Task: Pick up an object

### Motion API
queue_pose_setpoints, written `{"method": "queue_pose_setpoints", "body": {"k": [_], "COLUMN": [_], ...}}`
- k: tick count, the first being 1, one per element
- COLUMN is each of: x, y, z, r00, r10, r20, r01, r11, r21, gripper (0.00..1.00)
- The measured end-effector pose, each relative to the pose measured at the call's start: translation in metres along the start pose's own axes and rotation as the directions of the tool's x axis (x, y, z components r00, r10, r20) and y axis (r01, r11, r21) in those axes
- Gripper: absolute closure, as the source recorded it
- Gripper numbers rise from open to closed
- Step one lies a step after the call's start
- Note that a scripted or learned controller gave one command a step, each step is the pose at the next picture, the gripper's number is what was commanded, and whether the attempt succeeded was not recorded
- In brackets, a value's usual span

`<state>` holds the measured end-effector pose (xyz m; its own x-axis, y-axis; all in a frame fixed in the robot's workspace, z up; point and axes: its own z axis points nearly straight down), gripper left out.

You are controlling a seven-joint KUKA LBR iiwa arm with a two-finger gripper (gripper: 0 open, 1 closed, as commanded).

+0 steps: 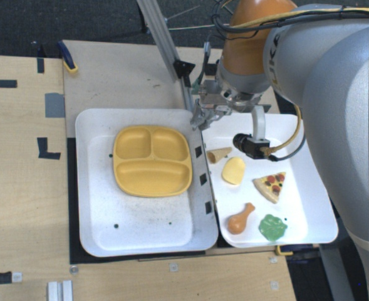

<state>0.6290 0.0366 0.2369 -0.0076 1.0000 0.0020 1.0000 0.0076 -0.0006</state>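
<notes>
My gripper (204, 116) hangs over the far left corner of the right bin (309, 168), close to the divider between the two bins. Nothing shows in its grasp. Below it in the right bin lie small toy foods: a tan wedge (219, 155), a pale yellow piece (233, 170), a pizza slice (270, 187), an orange drumstick (240, 219) and a green broccoli-like piece (272, 227). The tan wedge is the nearest to the gripper, a short way toward the front. A yellow divided plate (153, 160) lies in the left bin (96, 218).
The arm's grey body and orange band (259, 17) fill the upper right and overhang the right bin's far side. A black connector (252, 146) on a cable hangs just above the toy foods. A slanted metal pole (162, 36) stands behind the bins.
</notes>
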Motion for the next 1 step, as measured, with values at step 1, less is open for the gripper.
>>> {"method": "queue_pose_setpoints", "body": {"k": [1], "x": [0.0608], "y": [0.013], "z": [0.0141], "r00": [1.0], "r10": [0.001], "r20": [0.001], "r01": [-0.001], "r11": [1.0], "r21": [0.001], "gripper": [1.0]}}
